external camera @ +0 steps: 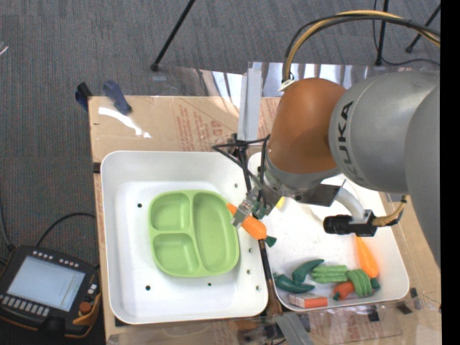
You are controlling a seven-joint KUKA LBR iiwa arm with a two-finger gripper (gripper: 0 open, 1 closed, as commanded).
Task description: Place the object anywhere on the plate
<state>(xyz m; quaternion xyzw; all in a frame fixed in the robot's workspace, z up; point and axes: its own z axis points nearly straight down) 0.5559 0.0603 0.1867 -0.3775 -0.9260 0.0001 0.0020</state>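
1. A toy carrot [252, 226], orange with a green end, is up in the air just above the wall where the two bins meet.
2. The gripper [246, 213] has the carrot pinched between its two fingers, which are closed tight on its upper end.
3. The carrot sits just beside the right edge of the green plate [192, 233], not on it.
4. The plate has three sections and lies flat in the left bin [122, 192].
5. The right bin [392, 254] holds a pile of toy food near its front: another carrot [366, 257], a few green veggies [327, 273] and a small red piece [343, 290].
6. The big grey arm [381, 131] with the orange band reaches in from the right, over the right bin.
7. A handheld screen box [43, 290] lies on the floor at the bottom left.
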